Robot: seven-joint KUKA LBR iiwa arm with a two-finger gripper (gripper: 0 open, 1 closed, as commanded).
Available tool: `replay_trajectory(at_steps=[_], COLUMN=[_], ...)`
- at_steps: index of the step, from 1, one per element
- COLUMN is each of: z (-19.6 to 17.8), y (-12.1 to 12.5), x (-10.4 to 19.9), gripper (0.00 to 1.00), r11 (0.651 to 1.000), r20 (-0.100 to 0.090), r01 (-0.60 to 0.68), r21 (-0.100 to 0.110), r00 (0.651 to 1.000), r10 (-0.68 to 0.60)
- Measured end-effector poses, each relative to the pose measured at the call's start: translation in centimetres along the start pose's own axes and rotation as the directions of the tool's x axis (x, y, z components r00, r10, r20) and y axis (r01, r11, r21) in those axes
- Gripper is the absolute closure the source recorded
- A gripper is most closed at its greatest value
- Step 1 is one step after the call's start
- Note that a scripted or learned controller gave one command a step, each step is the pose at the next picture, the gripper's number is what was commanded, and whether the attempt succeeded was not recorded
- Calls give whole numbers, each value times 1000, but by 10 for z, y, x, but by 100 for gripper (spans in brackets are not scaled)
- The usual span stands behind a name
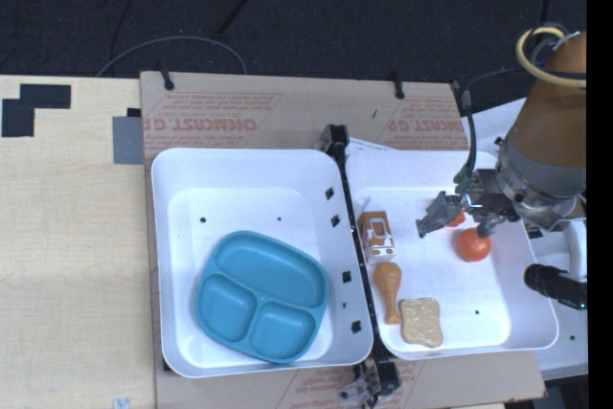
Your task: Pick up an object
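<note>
The gripper (466, 217) hangs with its fingers apart and empty over the right bin (536, 335), just beside the toy tomato (472, 246). The step is the approach; next it must descend around the tomato (the nearest object) and close.

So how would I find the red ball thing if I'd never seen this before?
Look at the two white bins side by side and take the right bin, the one without the blue tray. Near its far right side, just under the arm's tool, sits a small tomato. It is the only round red thing; the chicken leg and toast nearby are tan.
</note>
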State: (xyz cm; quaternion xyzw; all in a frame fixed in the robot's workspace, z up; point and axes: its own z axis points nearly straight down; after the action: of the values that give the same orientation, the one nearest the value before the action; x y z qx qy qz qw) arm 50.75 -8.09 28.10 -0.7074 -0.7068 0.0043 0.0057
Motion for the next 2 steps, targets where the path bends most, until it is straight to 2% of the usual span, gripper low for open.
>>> replay_trajectory(at_steps=[1, 2], z=[-5, 40], y=[1, 5], x=[0, 4], gripper=[0, 0], r11=[1000, 1000], r20=[1, 0], r01=[2, 2], r21=[-10, -5], r00=[1000, 1000], r10=[-2, -2])
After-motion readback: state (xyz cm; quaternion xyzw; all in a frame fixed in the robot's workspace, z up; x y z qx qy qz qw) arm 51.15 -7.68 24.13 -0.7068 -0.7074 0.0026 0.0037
